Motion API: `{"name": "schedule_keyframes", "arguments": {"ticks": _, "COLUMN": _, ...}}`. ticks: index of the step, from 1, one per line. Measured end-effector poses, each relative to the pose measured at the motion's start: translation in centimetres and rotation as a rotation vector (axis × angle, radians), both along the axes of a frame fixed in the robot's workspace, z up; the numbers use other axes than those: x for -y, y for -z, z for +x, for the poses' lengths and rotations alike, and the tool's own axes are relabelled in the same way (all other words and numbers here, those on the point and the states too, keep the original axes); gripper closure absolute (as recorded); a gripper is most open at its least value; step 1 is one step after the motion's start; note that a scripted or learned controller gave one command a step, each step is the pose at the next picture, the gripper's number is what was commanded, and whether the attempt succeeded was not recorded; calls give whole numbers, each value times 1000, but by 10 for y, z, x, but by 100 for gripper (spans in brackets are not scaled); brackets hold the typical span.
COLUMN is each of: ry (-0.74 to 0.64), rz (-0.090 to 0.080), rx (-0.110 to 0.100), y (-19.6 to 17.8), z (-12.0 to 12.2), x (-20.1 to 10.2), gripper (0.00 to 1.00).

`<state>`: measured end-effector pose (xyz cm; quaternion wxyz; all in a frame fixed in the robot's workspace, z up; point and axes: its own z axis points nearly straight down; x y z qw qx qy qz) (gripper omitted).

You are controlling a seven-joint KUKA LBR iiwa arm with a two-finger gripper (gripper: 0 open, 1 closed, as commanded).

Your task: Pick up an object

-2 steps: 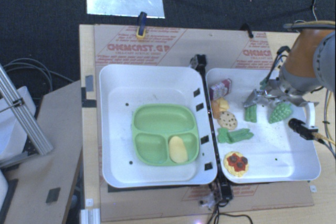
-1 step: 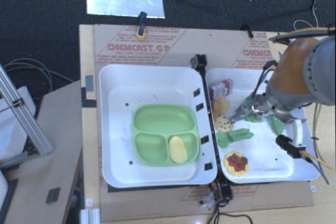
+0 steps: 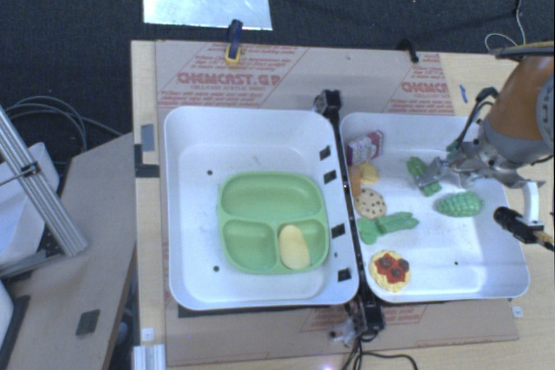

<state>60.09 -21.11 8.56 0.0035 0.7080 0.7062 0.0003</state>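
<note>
- The brown protective sheet (image 3: 260,69) covering the tabletop carries red print reading "CHEMCAST GP", just behind the back rim of the left white bin (image 3: 186,186).
- The same red wording shows again on the sheet behind the right white bin (image 3: 486,273), cut off by that bin's rim; only the start, "CHEMC", reads clearly there.
- Smaller red lines run above and below each logo on the sheet, too fine to read.
- A small red and white packet (image 3: 364,146) lies in the right bin's back left corner; its print cannot be read.
</note>
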Motion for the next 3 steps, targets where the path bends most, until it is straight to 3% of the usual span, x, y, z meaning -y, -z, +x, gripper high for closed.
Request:
{"name": "schedule_keyframes", "arguments": {"ticks": 1, "ry": -10, "rz": 3, "rx": 3, "y": 0, "z": 54, "x": -21, "gripper": 0}}
{"name": "schedule_keyframes", "arguments": {"ticks": 2, "ry": -9, "rz": 2, "rx": 3, "y": -12, "z": 53, "x": -19, "gripper": 100}}
{"name": "schedule_keyframes", "arguments": {"ticks": 3, "ry": -13, "rz": 5, "rx": 3, "y": -71, "z": 71, "x": -93, "gripper": 100}}
